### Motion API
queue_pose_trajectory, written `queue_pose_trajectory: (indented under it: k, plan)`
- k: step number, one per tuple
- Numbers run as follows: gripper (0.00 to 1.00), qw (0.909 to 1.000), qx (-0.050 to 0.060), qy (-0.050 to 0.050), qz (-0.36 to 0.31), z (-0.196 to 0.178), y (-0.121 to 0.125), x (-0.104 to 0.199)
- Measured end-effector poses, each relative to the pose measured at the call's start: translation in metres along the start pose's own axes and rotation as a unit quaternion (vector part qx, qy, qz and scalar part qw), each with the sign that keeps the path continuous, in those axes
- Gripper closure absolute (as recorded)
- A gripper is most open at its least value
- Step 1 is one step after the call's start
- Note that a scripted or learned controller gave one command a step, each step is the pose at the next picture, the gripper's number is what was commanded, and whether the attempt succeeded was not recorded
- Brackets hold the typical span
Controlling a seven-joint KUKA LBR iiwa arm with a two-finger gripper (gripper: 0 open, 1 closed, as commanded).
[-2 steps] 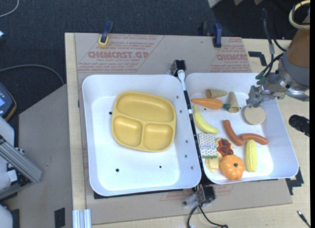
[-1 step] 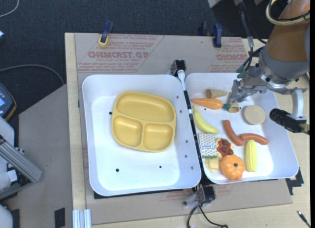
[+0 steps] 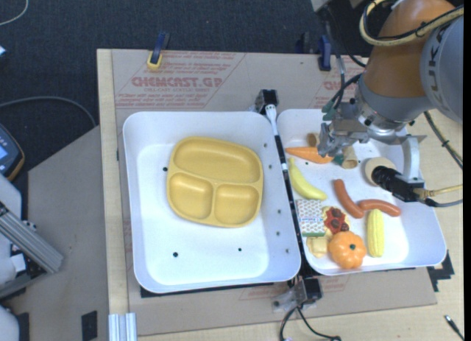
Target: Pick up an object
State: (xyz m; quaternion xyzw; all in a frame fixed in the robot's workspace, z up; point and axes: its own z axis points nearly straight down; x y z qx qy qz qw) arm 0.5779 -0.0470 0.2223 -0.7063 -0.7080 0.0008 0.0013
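The gripper (image 3: 333, 148) was seen low just beside the carrot (image 3: 310, 155), its grip impossible to tell; the carrot was judged light, stiff, slippery, best gripped mid-body.

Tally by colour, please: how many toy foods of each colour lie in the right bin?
Orange: 2 (carrot, pumpkin)
Yellow: 2 (banana, corn cob)
Red-orange: 2 (sausages)
Dark red: 1 (berry cluster)
Total: 7, leaving out small pieces too unclear to name.
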Motion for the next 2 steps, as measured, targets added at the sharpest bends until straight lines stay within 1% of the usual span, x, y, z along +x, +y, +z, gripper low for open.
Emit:
queue_pose_trajectory:
  k: [1,2]
  plan:
    - [1.00,1.0000,-0.003,0.000,-0.001,-0.007,0.004,0.045]
    - [1.00,1.0000,-0.001,0.000,0.000,0.005,0.010,0.084]
